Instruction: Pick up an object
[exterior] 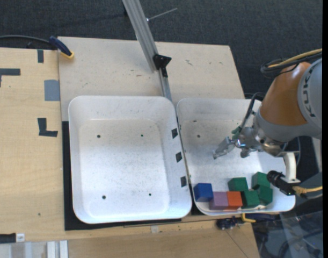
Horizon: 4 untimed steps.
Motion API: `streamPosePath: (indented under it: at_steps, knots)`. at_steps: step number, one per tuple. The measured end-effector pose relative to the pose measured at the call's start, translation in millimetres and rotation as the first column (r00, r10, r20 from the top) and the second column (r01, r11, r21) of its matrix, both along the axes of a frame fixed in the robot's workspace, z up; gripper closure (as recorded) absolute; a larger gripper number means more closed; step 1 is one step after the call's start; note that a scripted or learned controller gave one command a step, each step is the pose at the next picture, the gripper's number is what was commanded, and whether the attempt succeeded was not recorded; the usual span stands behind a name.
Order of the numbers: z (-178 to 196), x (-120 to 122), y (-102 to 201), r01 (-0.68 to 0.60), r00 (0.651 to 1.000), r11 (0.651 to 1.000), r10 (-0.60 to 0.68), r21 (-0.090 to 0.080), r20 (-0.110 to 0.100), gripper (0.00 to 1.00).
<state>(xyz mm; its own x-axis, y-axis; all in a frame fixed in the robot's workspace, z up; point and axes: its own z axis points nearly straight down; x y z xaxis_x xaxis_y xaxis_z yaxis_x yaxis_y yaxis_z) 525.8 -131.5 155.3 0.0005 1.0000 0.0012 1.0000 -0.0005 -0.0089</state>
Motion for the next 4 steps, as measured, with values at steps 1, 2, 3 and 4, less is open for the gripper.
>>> streamPosePath:
  at_steps: [1,2,3,4]
  knots:
    - [-45,-6,-1,-0.001,1.000,1.000,0.001,0.000,0.002,0.00]
    - [-33,-5,-1,-0.002,1.000,1.000,0.002,0.001,0.005,1.00]
    - [28,-9,-3,-0.001,1.000,1.000,0.001,-0.002,0.013,1.00]
    - [90,-13,-3,-0.002,1.000,1.000,0.002,-0.003,0.015,1.00]
